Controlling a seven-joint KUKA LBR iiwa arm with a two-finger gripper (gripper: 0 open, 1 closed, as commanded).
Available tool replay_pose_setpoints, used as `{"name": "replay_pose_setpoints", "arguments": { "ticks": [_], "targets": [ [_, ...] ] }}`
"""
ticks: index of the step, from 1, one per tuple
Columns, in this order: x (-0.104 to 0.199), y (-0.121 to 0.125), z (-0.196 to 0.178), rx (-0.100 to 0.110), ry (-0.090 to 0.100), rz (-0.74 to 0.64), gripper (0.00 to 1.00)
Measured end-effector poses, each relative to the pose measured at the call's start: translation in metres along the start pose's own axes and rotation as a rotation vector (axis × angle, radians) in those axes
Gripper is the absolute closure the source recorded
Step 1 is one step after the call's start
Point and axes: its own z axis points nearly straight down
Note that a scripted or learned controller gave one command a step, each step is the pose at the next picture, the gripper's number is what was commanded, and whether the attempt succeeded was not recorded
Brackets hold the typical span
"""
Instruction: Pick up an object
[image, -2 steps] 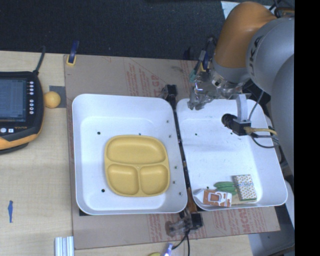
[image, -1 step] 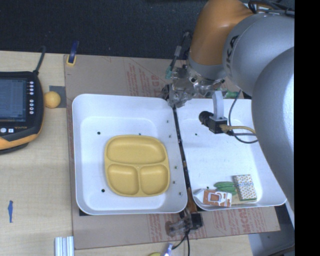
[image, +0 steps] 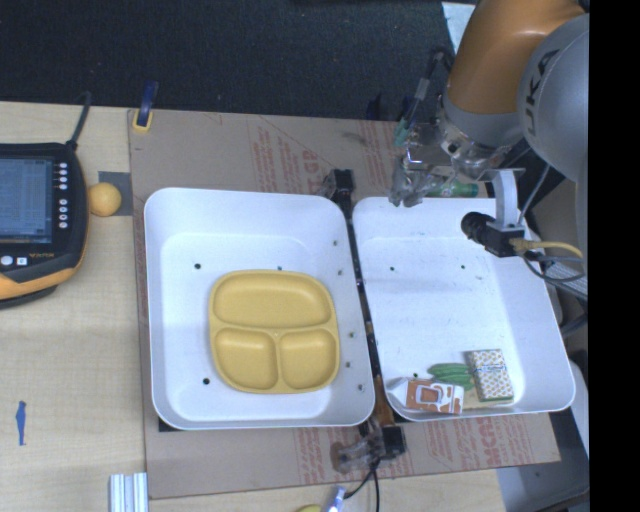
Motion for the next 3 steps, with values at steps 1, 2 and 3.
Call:
{"name": "replay_pose_setpoints", "arguments": {
  "ticks": [1, 2, 3],
  "targets": [
    [0.107, 0.007, 0.022, 0.0, 0.0, -0.005, 1.0],
    [0.199, -0.003, 0.075, 0.002, -0.002, -0.006, 1.0],
    [0.194, -0.061, 0.072, 0.001, -0.003, -0.004, 1.0]
  ]
}}
